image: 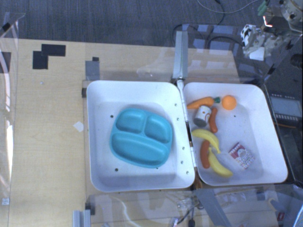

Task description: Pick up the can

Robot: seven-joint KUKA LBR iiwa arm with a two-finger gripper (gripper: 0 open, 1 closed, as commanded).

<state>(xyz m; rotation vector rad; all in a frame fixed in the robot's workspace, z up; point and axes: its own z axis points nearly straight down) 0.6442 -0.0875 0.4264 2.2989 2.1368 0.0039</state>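
nothing done yet: can (202, 116) lies in the right bin (265, 126), gripper (255, 40) parked well away, its opening probably unreadable, can't tell.

A: How many things of each kind are there?

B: Two white bins: one (94, 141), and another (265, 126). One blue divided plate (141, 137). One can (202, 116), one carrot (200, 102), one orange (229, 102). Two sausages (213, 119) (204, 153). Two bananas (207, 137) (218, 165). One small red-and-white packet (240, 155).
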